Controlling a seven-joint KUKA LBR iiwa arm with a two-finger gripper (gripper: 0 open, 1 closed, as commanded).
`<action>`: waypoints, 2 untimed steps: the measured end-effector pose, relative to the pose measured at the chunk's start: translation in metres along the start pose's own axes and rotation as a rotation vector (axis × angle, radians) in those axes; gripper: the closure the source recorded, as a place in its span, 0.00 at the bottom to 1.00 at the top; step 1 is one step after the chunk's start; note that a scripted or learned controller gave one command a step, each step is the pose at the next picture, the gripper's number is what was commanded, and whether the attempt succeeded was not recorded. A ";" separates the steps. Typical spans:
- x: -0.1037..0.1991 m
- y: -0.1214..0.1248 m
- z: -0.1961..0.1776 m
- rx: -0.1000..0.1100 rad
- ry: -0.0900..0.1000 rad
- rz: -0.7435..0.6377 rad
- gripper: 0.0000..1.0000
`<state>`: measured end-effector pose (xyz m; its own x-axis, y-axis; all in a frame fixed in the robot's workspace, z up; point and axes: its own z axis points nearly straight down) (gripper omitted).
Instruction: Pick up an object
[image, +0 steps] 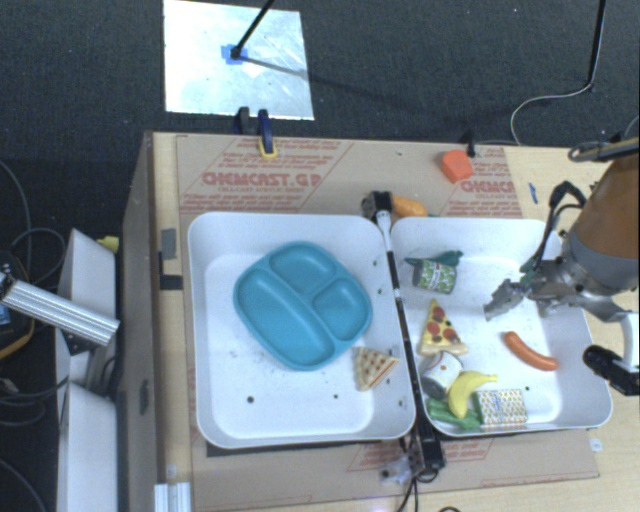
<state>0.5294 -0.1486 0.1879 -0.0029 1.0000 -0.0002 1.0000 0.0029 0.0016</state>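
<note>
Bins (230, 420): smooth white plastic, slight sheen. Blue tray (300, 305): matt plastic. Bench (300, 175): brown printed paper-like sheet. Hot dog (530, 352): glossy plastic.

Robotics laboratory test cell. Indicators: a board-covered tabletop (300, 175) carrying two white bins (215, 400) clamped edge to edge, toy food items (440, 330) as test objects, loose cables (550, 100) on dark carpet (80, 100), and an aluminium extrusion (55, 308) alongside.

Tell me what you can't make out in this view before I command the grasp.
- Gripper: small and dim over the right bin; finger state unreadable.
- Arm: cut off by the right edge.
- Green item in the bin's near corner: partly hidden under the toy banana.
- Green can: label too small to read.
</note>
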 end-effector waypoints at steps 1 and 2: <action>0.050 0.032 0.094 0.003 0.001 0.000 0.00; 0.060 0.004 0.104 0.002 0.000 0.002 0.00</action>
<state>0.5334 -0.0887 0.0840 -0.0011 1.0000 0.0003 1.0000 0.0011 -0.0002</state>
